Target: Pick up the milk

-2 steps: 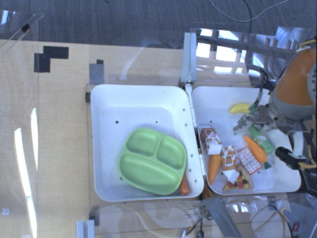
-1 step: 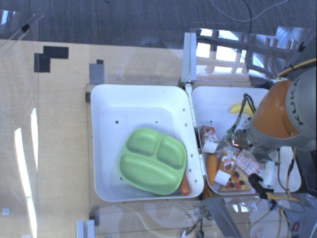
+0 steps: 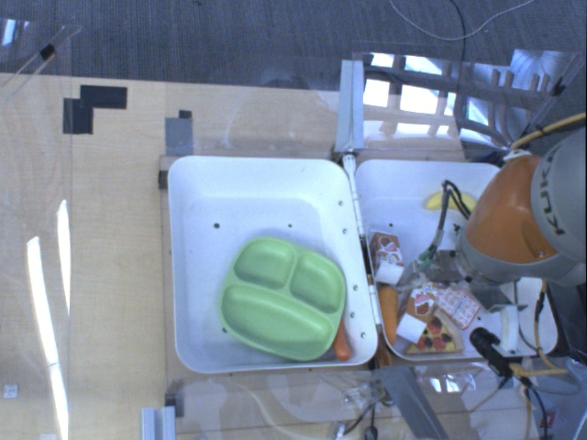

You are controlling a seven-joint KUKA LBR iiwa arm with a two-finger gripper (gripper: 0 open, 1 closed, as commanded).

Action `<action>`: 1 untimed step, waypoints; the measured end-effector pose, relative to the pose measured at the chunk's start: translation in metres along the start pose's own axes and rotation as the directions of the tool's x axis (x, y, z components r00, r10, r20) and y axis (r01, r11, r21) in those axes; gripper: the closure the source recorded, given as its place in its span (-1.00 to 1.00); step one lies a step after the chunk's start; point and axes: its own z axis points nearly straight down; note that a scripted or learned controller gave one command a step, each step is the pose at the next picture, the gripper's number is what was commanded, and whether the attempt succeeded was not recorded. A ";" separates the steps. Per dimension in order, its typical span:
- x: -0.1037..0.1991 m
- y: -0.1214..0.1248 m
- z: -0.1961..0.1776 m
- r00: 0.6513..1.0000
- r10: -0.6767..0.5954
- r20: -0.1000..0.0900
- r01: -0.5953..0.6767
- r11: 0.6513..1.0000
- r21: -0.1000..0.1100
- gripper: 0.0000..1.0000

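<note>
Two bins sit side by side on the bench (image 3: 101,273). The left bin (image 3: 197,200) holds a tray with three parts (image 3: 282,297), which lies toward the front. A carrot (image 3: 341,342) lies just beside the tray, at the bin's front right corner.

The right bin (image 3: 404,186) holds the rest. The milk (image 3: 387,258) lies near the wall between the bins. In front of it lies another carrot (image 3: 389,312). To the right of that carrot lie some small boxes (image 3: 438,317). A banana (image 3: 449,202) lies farther back. The arm (image 3: 518,223) reaches over the right side of this bin.
</note>
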 end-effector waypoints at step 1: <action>0.006 0.004 -0.013 1.000 -0.008 -0.010 0.008 1.000 -0.005 1.00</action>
